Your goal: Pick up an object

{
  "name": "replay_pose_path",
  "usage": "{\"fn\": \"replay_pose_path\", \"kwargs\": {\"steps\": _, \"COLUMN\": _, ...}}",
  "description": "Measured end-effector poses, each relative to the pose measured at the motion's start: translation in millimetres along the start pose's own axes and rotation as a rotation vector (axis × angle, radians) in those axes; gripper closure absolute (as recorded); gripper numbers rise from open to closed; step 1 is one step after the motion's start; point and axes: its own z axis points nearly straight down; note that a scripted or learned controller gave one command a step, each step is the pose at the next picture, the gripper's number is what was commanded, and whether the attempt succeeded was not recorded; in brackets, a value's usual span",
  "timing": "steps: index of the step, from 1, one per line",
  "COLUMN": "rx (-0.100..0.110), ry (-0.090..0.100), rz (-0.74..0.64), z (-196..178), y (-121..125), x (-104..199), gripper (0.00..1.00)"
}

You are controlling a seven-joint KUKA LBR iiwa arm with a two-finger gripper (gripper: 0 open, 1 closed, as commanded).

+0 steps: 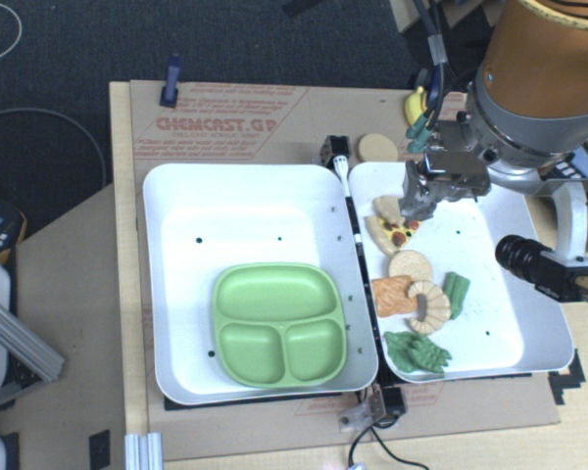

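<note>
The robot's hand [412, 209] (grip impossible to tell) hangs over toy food [392, 225] in the right bin [500, 262]; a green tray [277, 323] lies to its left.

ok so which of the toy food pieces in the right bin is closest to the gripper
The pale piece with red dots, right below the gripper. The round cracker, orange slab and green pieces lie farther away.

Toy food pile [414, 292] in right bin [529, 346] — round crackers, orange slab, green pieces, possibly pizza slice, lying flat, clustered
</note>
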Motion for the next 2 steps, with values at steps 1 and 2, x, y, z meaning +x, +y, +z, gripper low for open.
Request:
{"fn": "replay_pose_path", "kwargs": {"steps": 1, "rx": -0.013, "ry": 0.000, "rz": 0.003, "z": -42.4, "y": 0.8, "x": -46.0, "gripper": 1.00}}
{"fn": "replay_pose_path", "kwargs": {"steps": 2, "rx": -0.011, "ry": 0.002, "rz": -0.007, "z": -61.0, "y": 0.4, "x": 19.9, "gripper": 1.00}}
